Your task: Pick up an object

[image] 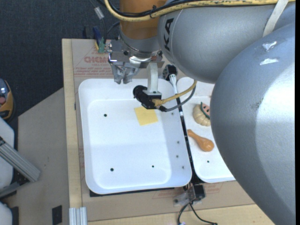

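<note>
Arm structure (243,78), grey with an orange band (140,3) above the wrist, enters from the right of the camera view and covers most of the right bin (211,168). The bench (70,125) carries both bins side by side. The left bin (126,153) is in plain sight.

The gripper (122,75) hangs over the far left corner of the left bin, close to the rim. Whether it is open or closed cannot be told from this angle. Nothing is visible in its grasp.

Candidate objects, in order of size:

1. Yellow square sheet (146,116). It lies flat on the floor of the left bin, in the far half, nearer the right wall.
2. Orange drumstick-shaped piece (201,141). It lies in the right bin beside the dividing wall, long axis running from upper left to lower right in the view.
3. Pale shell-like piece (203,114). It lies in the right bin, just beyond the drumstick-shaped piece.

Governing relation: the yellow sheet is the nearest object to the gripper and lies toward the near right of it, well apart, with no contact. Being square, it has no long axis; its edges sit slightly rotated against the bin walls. Assessment: a grasp requires a lateral shift before descent, and the flat profile offers little to close on.
</note>
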